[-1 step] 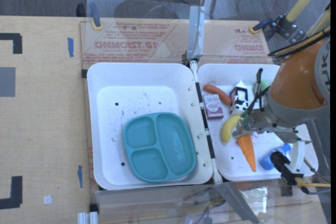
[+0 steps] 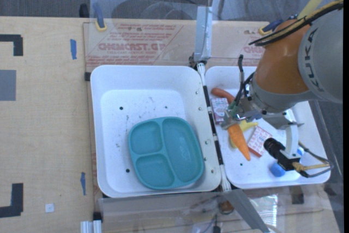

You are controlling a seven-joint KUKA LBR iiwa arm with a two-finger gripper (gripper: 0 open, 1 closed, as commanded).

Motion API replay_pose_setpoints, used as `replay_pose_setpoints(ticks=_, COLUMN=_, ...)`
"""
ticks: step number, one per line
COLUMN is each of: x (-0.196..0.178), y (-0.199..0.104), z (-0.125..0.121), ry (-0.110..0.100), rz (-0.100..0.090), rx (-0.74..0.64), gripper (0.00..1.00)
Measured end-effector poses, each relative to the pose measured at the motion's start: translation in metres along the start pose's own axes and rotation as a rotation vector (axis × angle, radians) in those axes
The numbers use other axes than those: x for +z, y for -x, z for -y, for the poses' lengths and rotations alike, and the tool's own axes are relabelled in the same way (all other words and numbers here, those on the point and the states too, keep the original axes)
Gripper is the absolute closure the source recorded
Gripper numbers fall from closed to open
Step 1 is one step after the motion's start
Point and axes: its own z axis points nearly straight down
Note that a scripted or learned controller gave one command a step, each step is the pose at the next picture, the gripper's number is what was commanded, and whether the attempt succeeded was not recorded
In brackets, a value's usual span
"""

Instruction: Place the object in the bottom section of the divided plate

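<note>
A teal divided plate (image 2: 165, 151) lies in the left bin (image 2: 109, 90), towards its front. It has two small sections on the left and one long section on the right, all bare. My gripper (image 2: 236, 115) hangs low in the right bin (image 2: 240, 174), right over the thick upper end of an orange carrot (image 2: 239, 141). The carrot lies on the bin floor and points to the front right. The wrist hides whatever is under the gripper.
A red-orange sausage (image 2: 222, 93) and a pink packet (image 2: 219, 109) lie left of the gripper. A yellow piece (image 2: 248, 125), a red-and-white packet (image 2: 257, 141) and a small blue thing (image 2: 277, 170) lie to its right and front. The bin walls meet between plate and carrot.
</note>
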Motion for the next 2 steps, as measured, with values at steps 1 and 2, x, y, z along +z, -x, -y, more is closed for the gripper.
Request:
replay_pose_setpoints(ticks=1, x=-0.071, y=-0.072, z=0.003, ry=-0.002, rz=-0.001, rx=0.067, gripper=1.00)
replay_pose_setpoints(ticks=2, x=-0.024, y=-0.157, z=-0.024, ry=-0.005, rz=-0.002, rx=0.048, gripper=1.00)
